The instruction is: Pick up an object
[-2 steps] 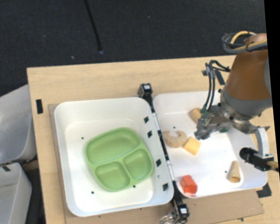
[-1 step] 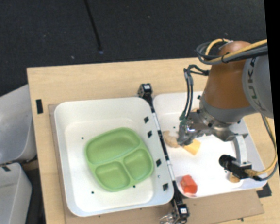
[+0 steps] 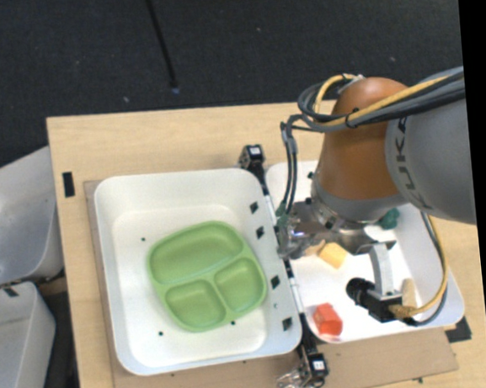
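Yellow block: here it is, lying in the right bin on the white floor, near the bin's left wall and just below the wrist. It is tilted, one corner pointing toward the bin's near edge, and nothing is gripping it.
Gripper: down low at the wall where the two bins meet, just left of the yellow block and close to it. It is tucked under the wrist, so I cannot tell whether it is wide or narrow, and nothing can be seen held in it.
Red block: same bin, near the front left corner, apart from the yellow block and nearer the camera.
Teal thing: a small piece peeking out from under the arm's edge, right of the yellow block; too hidden to say what it is.
Arm: the orange band sits over the far half of the right bin, the grey link leaving at the right, cables looping over the top.
Left bin: beside the right one, their walls touching.
Green plate: lies flat in the middle of the left bin, three compartments, well apart from the gripper.
Bench: pale wood under both bins.
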You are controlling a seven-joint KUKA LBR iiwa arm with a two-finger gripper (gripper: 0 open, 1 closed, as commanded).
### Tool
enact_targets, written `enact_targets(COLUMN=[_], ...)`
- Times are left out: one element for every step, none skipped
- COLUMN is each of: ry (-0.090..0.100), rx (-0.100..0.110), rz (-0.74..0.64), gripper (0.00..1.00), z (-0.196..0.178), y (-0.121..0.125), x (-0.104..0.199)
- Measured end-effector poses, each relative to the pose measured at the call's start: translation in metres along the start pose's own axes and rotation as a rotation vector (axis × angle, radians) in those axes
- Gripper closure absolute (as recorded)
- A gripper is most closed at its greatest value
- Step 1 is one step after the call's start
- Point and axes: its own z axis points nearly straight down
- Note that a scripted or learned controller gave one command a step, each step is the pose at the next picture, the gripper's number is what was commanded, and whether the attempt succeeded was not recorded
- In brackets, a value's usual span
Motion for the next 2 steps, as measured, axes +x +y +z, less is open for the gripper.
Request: enact_targets(ry=[-0.001,-0.002], rx=[0.000,0.000], rz=[0.001,0.005], gripper=[1.00,0.00], z=[0.0049,0.0046], y=[0.0030,0.0030], x=[0.0440,0.0415])
